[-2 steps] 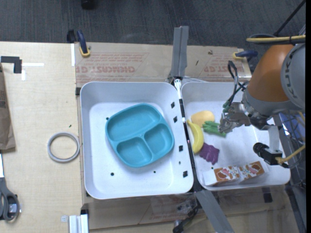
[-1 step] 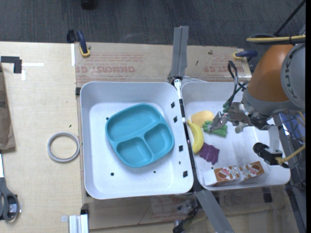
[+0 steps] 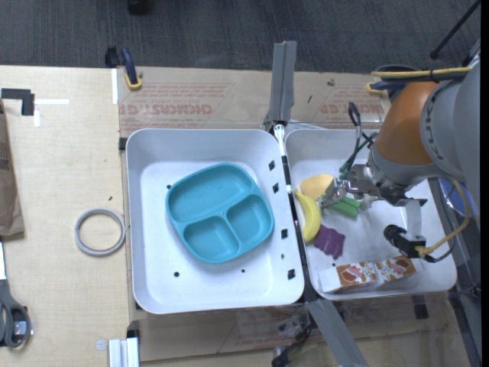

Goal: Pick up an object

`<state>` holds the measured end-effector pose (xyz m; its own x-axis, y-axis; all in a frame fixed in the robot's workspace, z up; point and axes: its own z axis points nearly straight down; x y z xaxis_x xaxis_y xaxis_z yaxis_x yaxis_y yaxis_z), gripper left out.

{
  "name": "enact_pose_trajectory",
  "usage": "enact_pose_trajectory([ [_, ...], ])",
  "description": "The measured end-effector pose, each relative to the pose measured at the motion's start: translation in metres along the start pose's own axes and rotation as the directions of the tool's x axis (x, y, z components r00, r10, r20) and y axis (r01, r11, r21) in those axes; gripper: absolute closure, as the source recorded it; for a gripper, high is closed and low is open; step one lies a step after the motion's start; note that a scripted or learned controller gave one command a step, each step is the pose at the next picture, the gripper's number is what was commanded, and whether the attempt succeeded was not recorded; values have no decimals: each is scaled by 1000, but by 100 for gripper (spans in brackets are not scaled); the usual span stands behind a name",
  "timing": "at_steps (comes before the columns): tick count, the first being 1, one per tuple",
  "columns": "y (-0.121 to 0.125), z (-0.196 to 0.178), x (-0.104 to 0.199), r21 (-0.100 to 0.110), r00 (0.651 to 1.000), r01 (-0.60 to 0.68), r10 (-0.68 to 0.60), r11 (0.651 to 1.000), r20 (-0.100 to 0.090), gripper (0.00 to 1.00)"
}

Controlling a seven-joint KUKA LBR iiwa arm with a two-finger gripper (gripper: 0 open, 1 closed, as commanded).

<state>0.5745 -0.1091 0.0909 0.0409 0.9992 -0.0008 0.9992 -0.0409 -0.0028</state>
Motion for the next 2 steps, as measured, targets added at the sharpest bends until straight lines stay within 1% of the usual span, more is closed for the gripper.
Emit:
enact_pose_trajectory([
  [1,0,-9,-1,1,1000,-3,3,1000,0,100],
  [2,-14,0,-16,0,998,-62,62,998,-1,100],
])
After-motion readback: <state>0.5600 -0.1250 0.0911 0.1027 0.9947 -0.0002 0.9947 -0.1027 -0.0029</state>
